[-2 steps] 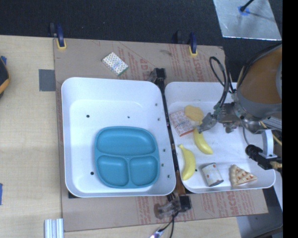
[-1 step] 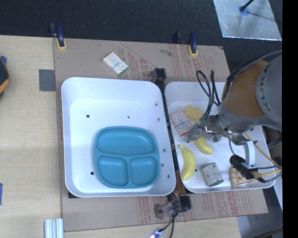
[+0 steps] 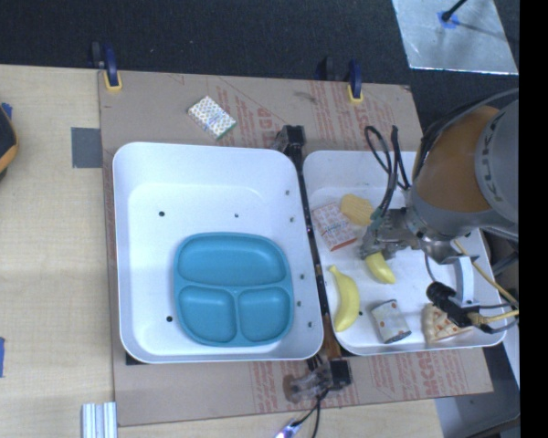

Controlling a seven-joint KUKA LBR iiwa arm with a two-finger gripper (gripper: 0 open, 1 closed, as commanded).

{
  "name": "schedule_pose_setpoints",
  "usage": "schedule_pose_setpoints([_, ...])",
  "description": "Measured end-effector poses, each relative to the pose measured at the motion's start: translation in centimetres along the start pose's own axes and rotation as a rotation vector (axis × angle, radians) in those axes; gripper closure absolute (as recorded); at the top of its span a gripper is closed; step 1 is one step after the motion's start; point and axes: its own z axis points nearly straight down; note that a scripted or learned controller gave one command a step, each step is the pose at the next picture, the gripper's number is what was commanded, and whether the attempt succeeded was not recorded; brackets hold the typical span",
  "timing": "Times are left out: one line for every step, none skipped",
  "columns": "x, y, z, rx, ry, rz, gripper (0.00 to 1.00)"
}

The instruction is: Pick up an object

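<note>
The gripper (image 3: 376, 245) is poised just above the small yellow piece (image 3: 379, 268), whose long axis slants near-right; finger state cannot be told.

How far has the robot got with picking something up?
Nothing looks picked up yet. The gripper is down in the right bin, just above a small yellow piece. I can't tell if it has hold of it. The banana, the can and the packet lie in that bin too. Left to do: grab one and lift it.
</note>
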Motion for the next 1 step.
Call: schedule_pose_setpoints([6.93,-3.59,-9.03,-0.003,0.002,0.001,1.00])
